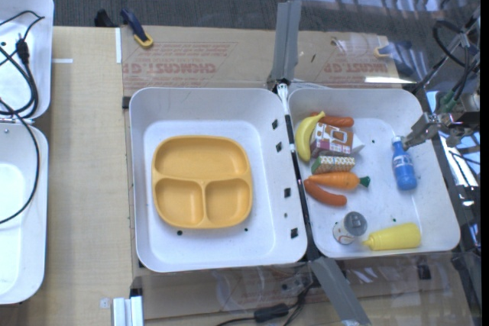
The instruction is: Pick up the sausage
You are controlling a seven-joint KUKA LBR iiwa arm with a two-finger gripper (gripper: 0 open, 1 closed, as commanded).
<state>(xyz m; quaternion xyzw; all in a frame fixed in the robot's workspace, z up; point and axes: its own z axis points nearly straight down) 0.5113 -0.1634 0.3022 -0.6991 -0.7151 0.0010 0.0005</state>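
Note:
The sausage, a short red-brown link, lies in the right bin near its left wall. It sits just below an orange carrot with a green tip and touches it. A second reddish link lies at the top of the pile, behind a small printed box.
A banana leans by the right bin's left wall. A blue bottle lies to the right, a yellow squeeze bottle and a small round can near the front. The left bin holds a yellow divided plate. Cables and metal fittings crowd the right rim.

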